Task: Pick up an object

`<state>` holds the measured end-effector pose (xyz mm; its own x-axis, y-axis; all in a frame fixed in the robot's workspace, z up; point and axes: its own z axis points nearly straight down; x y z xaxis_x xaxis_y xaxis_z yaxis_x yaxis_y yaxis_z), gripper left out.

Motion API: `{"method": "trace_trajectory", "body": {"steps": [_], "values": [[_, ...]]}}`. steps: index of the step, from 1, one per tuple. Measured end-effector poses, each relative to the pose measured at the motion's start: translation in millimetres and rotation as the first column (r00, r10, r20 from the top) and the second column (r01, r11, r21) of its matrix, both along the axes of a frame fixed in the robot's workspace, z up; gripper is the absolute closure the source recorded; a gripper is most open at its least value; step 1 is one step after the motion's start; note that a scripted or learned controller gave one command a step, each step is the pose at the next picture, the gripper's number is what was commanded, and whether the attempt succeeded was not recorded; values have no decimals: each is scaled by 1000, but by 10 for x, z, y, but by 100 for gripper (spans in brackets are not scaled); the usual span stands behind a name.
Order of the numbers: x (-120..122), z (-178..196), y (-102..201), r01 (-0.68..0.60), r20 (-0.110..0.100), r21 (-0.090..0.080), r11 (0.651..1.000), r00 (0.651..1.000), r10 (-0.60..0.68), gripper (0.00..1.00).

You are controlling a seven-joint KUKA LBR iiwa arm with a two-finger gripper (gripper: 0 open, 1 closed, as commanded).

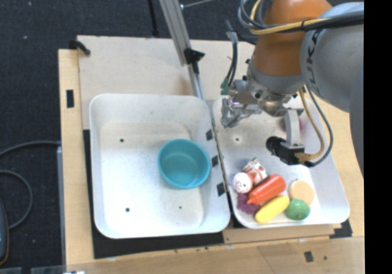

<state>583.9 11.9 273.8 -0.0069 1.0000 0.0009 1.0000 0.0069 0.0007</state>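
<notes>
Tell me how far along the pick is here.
Nothing looks picked yet. The gripper sits over the right bin's far end with nothing visible in it. The toy food pile lies at the near end, the blue bowl in the left bin.

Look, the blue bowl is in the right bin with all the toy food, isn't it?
Not quite. The blue bowl sits in the left bin, by itself. The toy food is piled in the near corner of the right bin. The camera view from above shows this.
</notes>
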Motion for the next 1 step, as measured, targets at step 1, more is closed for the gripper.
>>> {"method": "trace_trajectory", "body": {"steps": [1], "values": [[-11,-20,518,0,1,0,1000,1000,0,100]]}}
